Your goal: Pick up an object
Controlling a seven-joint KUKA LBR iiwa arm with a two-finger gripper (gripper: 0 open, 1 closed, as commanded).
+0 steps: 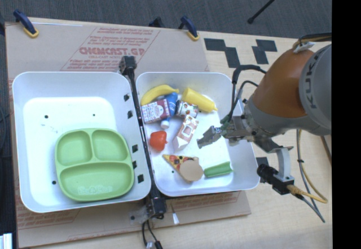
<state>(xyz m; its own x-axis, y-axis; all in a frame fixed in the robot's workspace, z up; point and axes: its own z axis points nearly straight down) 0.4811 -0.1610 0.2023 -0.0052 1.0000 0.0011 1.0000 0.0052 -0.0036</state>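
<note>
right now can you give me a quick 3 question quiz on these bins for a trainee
1. True or false: the green divided plate lies in the left bin.
2. Which lies nearest the gripper? A the slim white carton B the red piece C the banana
3. Fill in: the pizza slice sits in the ____ bin, beside the tan round piece.

Key: 1 true; 2 A; 3 right
</note>
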